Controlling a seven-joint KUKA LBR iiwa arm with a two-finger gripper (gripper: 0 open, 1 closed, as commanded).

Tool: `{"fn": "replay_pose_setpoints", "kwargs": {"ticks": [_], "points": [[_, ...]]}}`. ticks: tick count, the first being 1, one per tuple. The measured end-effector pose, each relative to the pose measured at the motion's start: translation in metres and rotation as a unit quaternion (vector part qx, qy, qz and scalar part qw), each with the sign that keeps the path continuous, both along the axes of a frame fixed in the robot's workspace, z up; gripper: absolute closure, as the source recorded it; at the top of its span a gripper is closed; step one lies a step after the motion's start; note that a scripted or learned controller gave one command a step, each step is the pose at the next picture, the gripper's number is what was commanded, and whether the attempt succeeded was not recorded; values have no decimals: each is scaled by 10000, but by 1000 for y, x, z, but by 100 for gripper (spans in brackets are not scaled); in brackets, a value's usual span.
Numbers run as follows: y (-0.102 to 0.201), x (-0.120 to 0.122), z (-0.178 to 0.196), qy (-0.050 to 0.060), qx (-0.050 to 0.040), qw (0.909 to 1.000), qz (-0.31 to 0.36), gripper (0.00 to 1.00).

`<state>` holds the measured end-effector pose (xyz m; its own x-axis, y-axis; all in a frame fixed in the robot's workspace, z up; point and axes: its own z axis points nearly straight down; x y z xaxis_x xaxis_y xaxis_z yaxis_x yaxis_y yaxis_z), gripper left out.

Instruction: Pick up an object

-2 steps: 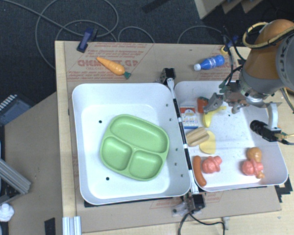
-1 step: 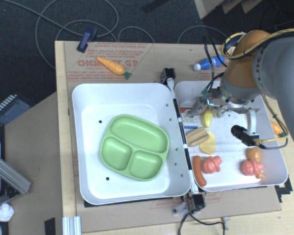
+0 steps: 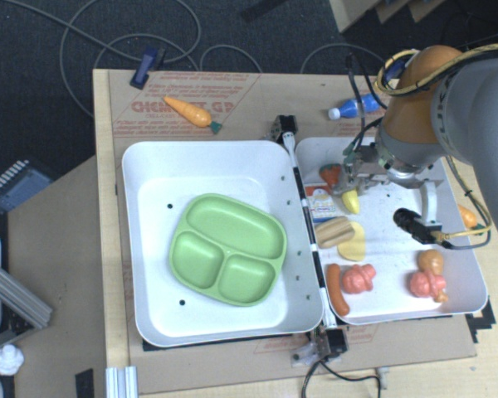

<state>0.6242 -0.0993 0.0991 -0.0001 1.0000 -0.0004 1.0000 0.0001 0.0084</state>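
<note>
My gripper (image 3: 358,175) hangs over the far left part of the right bin (image 3: 473,293). Just below it lies a small yellow toy (image 3: 350,202), and a red toy (image 3: 330,173) sits to its left. A small white, blue and red box (image 3: 319,206) rests against the bin's left wall. A tan bread piece (image 3: 334,231) lies on a yellow piece (image 3: 356,245). Nearer the front are a red sausage (image 3: 335,289), a pink toy (image 3: 358,279), an orange-tan toy (image 3: 430,261) and another pink toy (image 3: 427,285).
The left bin (image 3: 149,181) holds a green divided plate (image 3: 227,248). On the bench behind the bins lie a toy carrot (image 3: 191,111) and a blue and white bottle (image 3: 353,108). A small orange thing (image 3: 467,216) sits at the right bin's right wall.
</note>
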Motion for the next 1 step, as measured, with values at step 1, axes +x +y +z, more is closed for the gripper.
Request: {"fn": "replay_pose_setpoints", "kwargs": {"ticks": [1], "points": [[59,-78,86,47,8,10000,5,100]]}}
